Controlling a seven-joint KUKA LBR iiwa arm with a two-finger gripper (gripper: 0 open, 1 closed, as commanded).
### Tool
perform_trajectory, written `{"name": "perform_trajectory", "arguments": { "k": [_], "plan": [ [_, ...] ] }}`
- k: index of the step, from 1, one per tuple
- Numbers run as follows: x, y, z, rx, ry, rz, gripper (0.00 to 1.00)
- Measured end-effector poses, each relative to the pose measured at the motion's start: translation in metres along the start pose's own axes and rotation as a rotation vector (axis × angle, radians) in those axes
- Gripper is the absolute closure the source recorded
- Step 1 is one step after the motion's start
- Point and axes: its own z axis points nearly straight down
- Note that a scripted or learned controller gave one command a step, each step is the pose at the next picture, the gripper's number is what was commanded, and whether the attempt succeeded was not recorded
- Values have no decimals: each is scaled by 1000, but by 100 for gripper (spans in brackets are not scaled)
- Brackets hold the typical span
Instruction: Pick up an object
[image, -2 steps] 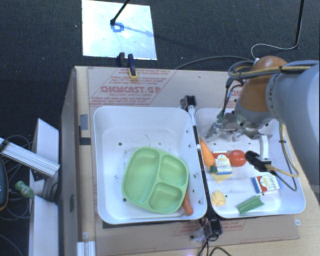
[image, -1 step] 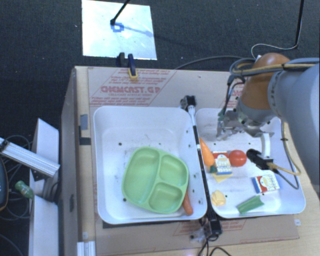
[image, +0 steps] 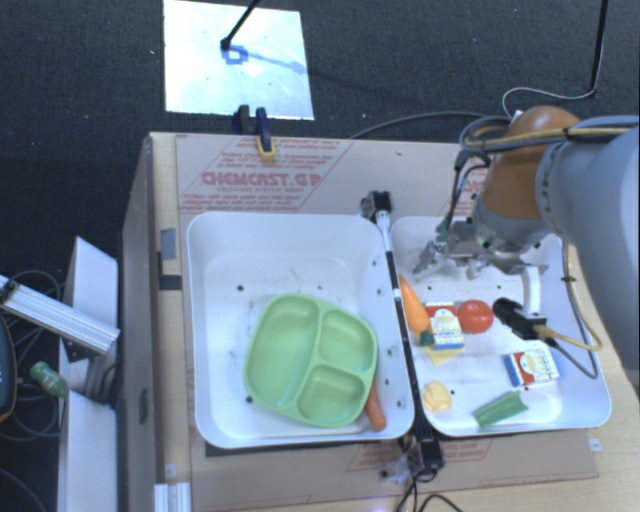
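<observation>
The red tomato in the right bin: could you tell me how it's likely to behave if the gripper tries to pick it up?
The tomato looks round and glossy, so it may roll or slip out of a two-finger pinch. It lies close beside a small carton, which could crowd the fingers. It is probably a light toy, so a nudge may move it.

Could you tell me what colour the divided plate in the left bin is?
Light green: the divided plate, seen clearly in the camera view.

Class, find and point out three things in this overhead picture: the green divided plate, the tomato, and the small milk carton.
Green divided plate (image: 312, 360), camera view, on the ridge between its compartments.
Tomato (image: 476, 315), camera view, on its red top.
Milk carton (image: 530, 367), camera view, on its printed side.
</observation>
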Motion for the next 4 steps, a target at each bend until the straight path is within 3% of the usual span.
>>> {"name": "perform_trajectory", "arguments": {
  "k": [1, 2, 3, 4],
  "plan": [
    [-29, -60, 22, 6, -1, 3, 0],
    [-31, -97, 21, 4, 0, 3, 0],
    [-31, -96, 10, 0, -1, 2, 100],
    [-31, -96, 10, 0, 0, 2, 0]
  ]
}}
